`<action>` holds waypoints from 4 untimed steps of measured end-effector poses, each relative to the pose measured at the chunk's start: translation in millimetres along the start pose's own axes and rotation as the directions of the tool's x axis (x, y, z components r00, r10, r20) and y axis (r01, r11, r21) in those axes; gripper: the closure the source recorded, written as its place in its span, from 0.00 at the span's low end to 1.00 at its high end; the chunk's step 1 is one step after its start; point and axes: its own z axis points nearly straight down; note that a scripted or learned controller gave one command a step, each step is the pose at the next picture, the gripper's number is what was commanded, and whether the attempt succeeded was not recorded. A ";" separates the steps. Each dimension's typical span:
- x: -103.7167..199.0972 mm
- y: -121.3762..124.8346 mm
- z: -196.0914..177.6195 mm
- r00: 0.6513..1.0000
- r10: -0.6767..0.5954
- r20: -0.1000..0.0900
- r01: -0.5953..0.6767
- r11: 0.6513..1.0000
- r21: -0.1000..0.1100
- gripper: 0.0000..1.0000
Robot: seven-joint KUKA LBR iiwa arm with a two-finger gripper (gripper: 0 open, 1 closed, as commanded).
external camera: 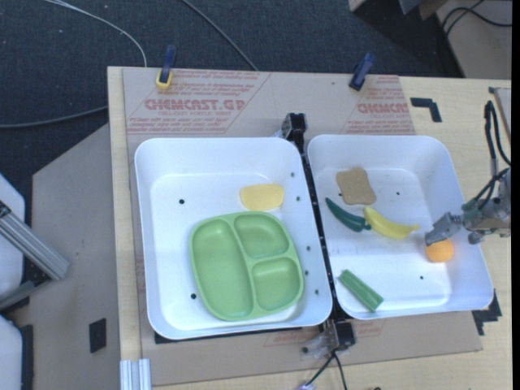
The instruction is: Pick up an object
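Note:
My gripper (443, 231) reaches in from the right edge, low over the right side of the right bin (406, 149). Its grey tip sits just above an orange ball (439, 253) and looks to be touching or almost touching it. Left of the ball lie a yellow banana (387, 225) and a dark green pepper (347, 216), close together. A tan bread slice (356, 187) rests behind them. A green block (360, 290) lies near the bin's front wall.
The left bin (162, 165) holds a green divided plate (245, 265) and a pale yellow piece (262, 197) behind it. Cables hang at the right edge (496, 149). Two clamps (166, 65) (361, 71) grip the board's far side.

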 end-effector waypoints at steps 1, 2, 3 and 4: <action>0.6 -0.7 42.9 1.000 0.000 -0.002 0.000 1.000 0.004 0.00; -0.5 0.7 29.7 1.000 0.000 0.003 0.000 1.000 -0.003 1.00; 1.9 10.1 -16.7 1.000 -0.001 0.004 0.001 1.000 -0.004 1.00; 4.2 6.5 -61.4 1.000 -0.003 0.006 0.003 1.000 -0.009 1.00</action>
